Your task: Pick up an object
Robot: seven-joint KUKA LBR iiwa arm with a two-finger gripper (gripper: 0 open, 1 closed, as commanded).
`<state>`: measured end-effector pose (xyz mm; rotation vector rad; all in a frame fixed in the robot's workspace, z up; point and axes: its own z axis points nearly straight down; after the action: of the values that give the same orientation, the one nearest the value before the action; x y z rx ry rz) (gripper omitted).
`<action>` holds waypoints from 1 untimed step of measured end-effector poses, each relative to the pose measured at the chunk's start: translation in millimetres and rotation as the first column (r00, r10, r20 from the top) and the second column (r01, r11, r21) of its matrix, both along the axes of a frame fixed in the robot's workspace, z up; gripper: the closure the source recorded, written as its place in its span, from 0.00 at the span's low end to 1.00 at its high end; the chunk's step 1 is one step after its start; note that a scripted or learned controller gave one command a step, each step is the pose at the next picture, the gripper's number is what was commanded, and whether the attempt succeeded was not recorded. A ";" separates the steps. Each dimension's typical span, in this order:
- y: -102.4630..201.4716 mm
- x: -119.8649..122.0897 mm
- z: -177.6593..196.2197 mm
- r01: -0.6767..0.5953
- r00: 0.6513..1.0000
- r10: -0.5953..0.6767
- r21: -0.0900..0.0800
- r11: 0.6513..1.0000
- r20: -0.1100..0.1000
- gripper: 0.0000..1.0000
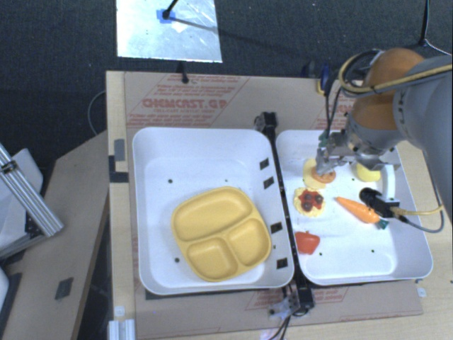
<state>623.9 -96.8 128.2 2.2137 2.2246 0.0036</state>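
Note:
My gripper [324, 164] is low in the right bin [396, 261], near its back left corner. It stands right over a small pale yellow and orange piece [317, 176], which it partly hides. Just in front of that lies a round tart with dark red berries [310, 202]. An orange carrot [356, 209] lies to the right of the tart. A red piece [306, 242] rests nearer the bin's front. A yellow lemon-like piece [366, 171] peeks out behind the wrist.
The left bin [163, 161] holds a yellow divided plate [221, 232] with three compartments. A black divider with clips [277, 190] runs between the bins. A shiny sheet [168, 20] lies on the dark floor behind the bench.

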 end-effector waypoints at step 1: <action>-3.7 -8.1 54.7 0.005 1.000 -0.005 0.000 1.000 0.003 1.00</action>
<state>615.8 -100.5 182.9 2.2174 2.2179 0.0061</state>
